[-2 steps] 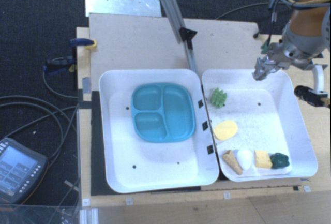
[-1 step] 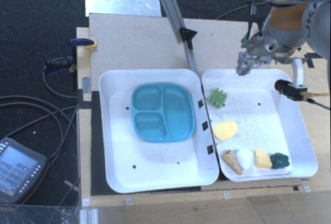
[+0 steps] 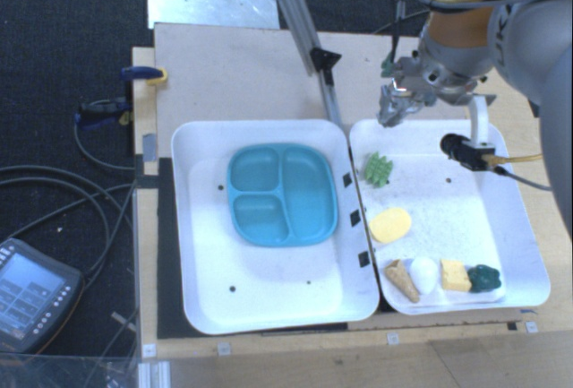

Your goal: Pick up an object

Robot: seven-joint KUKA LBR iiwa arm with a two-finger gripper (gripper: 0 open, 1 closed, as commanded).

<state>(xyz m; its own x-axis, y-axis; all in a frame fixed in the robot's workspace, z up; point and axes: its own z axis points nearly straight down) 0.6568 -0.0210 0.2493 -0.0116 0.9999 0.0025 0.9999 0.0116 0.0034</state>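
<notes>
My gripper (image 3: 390,115) hangs over the back left corner of the right bin (image 3: 515,229), with nothing seen between its fingers. A small green leafy toy (image 3: 377,168) lies just in front of it and a little below. Further forward rests a yellow oval piece (image 3: 391,224). Along the front edge of the right bin sit a tan cone (image 3: 401,279), a white egg (image 3: 423,273), a yellow block (image 3: 455,275) and a dark green piece (image 3: 484,277).
The left bin (image 3: 210,288) holds a blue divided plate (image 3: 281,194). A grey pole (image 3: 295,1) slants down to the gap between the bins. Cables and a pendant (image 3: 31,292) lie off the bench at left.
</notes>
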